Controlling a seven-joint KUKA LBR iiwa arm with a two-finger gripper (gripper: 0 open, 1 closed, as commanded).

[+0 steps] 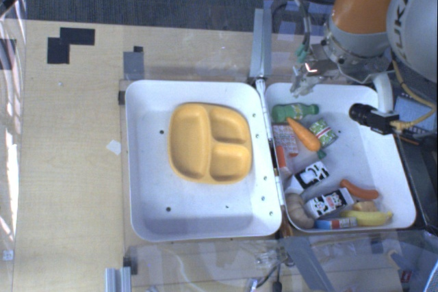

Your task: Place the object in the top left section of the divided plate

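Note:
The yellow divided plate (209, 142) lies in the left white bin (147, 208), with one long section on its left and two smaller ones on its right. My gripper (302, 83) hangs over the far left corner of the right bin (393, 167), just above a green bottle (295, 110). I see nothing held under it. An orange carrot (304, 135) lies just below the bottle, with a green packet (323, 133) beside it.
The right bin also holds two black-and-white cartons (312, 176) (328, 203), a red sausage (358, 189), a banana (369, 218), a brown round piece (295, 208) and a pale orange packet (286, 140). A metal divider (259, 51) runs between the bins.

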